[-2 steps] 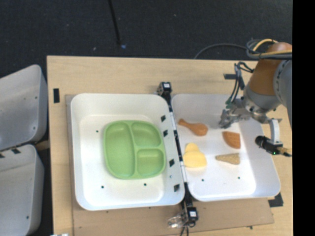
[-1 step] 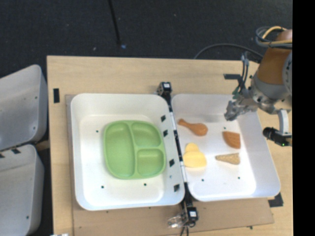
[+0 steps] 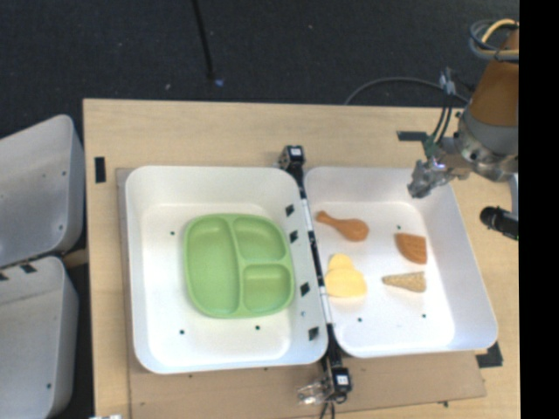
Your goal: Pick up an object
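Note:
The right bin (image 3: 463,304) holds several food pieces: a brown drumstick (image 3: 342,225), a yellow lump (image 3: 344,278), an orange-brown piece (image 3: 412,247) and a tan wedge (image 3: 406,281). My gripper (image 3: 424,179) hangs over the bin's far right corner, above and to the right of the orange-brown piece, well apart from all of them. Nothing shows between its fingers.
The left bin (image 3: 148,234) bears a green divided plate (image 3: 238,264). A ridge with black clips (image 3: 307,260) separates the bins. A cable (image 3: 384,85) loops behind the right bin. White chairs (image 3: 35,199) stand at the left.

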`<state>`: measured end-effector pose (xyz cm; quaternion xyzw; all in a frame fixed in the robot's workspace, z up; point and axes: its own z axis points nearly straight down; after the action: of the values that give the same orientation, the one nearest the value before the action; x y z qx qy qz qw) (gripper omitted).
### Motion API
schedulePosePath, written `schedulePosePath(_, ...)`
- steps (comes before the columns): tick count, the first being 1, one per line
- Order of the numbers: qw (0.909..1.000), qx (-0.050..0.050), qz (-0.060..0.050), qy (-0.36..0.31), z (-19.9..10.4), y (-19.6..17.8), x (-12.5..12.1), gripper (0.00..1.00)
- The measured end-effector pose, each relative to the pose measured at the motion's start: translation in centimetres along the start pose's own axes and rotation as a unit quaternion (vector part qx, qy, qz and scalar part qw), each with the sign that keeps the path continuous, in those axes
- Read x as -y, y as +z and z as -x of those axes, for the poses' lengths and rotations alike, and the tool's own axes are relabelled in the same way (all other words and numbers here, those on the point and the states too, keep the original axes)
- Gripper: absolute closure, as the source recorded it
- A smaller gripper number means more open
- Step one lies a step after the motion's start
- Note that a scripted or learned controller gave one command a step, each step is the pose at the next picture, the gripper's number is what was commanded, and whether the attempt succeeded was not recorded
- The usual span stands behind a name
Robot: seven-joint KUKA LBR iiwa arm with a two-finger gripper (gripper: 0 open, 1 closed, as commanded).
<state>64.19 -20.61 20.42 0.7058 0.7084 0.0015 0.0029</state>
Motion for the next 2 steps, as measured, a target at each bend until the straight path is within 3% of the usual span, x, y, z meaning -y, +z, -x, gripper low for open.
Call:
schedulePosePath(1,1.0,0.0,0.0,0.002,0.3,-5.6,0.9,1.0)
schedulePosePath(2,1.0,-0.001,-0.003,-0.001,-5.1,-6.4,1.5,1.0)
